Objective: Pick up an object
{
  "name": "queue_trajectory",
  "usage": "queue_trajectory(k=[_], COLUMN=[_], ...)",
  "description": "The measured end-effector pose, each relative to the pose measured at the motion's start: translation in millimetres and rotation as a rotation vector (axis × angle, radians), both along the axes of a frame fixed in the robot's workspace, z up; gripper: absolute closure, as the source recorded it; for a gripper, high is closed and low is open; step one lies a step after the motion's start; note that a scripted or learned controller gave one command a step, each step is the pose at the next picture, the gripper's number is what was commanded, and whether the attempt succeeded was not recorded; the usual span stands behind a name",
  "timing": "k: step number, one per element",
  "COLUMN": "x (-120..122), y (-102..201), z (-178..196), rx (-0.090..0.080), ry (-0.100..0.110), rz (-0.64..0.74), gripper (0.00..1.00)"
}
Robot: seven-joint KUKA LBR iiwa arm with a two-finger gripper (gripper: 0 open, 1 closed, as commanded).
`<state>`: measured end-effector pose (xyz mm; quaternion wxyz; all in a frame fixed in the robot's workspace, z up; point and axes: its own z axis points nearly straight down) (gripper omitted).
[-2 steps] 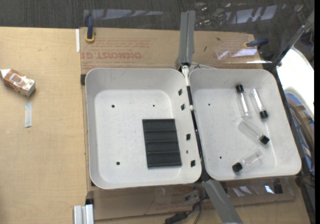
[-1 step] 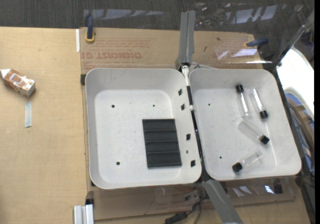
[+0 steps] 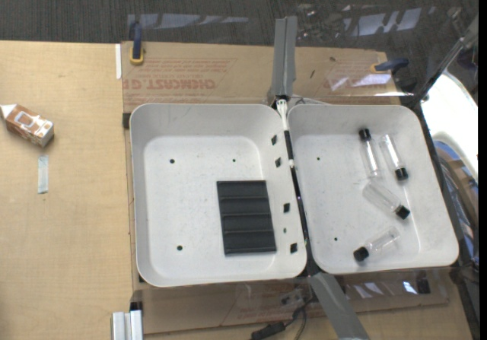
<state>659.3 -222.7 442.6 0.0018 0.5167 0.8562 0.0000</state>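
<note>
1. Bins: two shallow white bins sit side by side on a cardboard sheet [image 3: 190, 76] on the table [image 3: 61, 255], touching along their inner rims.
2. Left bin [image 3: 152, 179]: holds one black ribbed block [image 3: 246, 217], lying flat right of the bin's centre and towards the near wall.
3. Right bin [image 3: 327, 179]: holds four clear vials with black caps, all lying on their sides in its right half.
4. Vial positions: the first vial [image 3: 368, 152] and second vial [image 3: 392, 156] lie just beside each other, caps at opposite ends. The third vial [image 3: 384, 199] lies below them, slanted. The fourth vial [image 3: 378, 244] lies near the front wall.
5. Table, far left: a small orange-and-white box [image 3: 29, 125] sits well apart from both bins.
</note>
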Motion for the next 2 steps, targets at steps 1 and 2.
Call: queue_trajectory(k=[1,2], x=[0.1,-0.1], y=[0.2,-0.1], z=[0.0,0.2], rx=[0.0,0.0], ry=[0.0,0.0], rz=[0.0,-0.036], gripper=[1.0,1.0])
